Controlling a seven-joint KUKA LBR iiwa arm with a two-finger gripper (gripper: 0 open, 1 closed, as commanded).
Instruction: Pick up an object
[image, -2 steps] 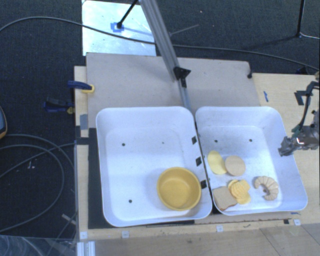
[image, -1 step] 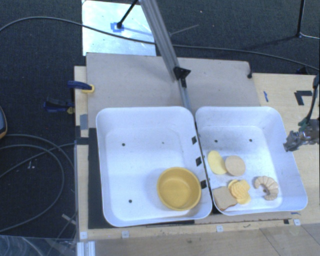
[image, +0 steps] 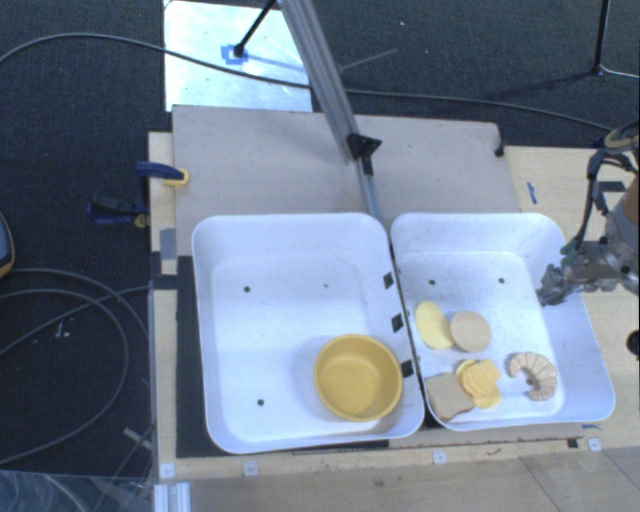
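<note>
Gripper (image: 553, 288) is seen at the right rim of the right bin (image: 575, 345), hanging from the arm (image: 612, 262) that enters from the right side; its tip is dark and small in the view, so whether it is open or closed cannot be told, and nothing is seen held in it. Several candidate things are laid in the near half of the right bin: a pale yellow disc (image: 433, 325), a tan round cracker (image: 470, 331) touching it on the right, a slice of bread (image: 449, 396) at the near left corner, a yellow waffle piece (image: 481, 382) just beside the bread, and a croissant (image: 533, 374) further right, nearest the gripper. A yellow bowl (image: 358, 376) is set in the near right part of the left bin (image: 250, 300). The step in hand is judged to be the approach: no thing is yet reached, and the gripper is kept apart from all of them. For the next move, a target must be chosen, the tip carried over it into the bin, and a descent made. The croissant is judged the easiest catch; the flat pieces are likely to be missed.
</note>
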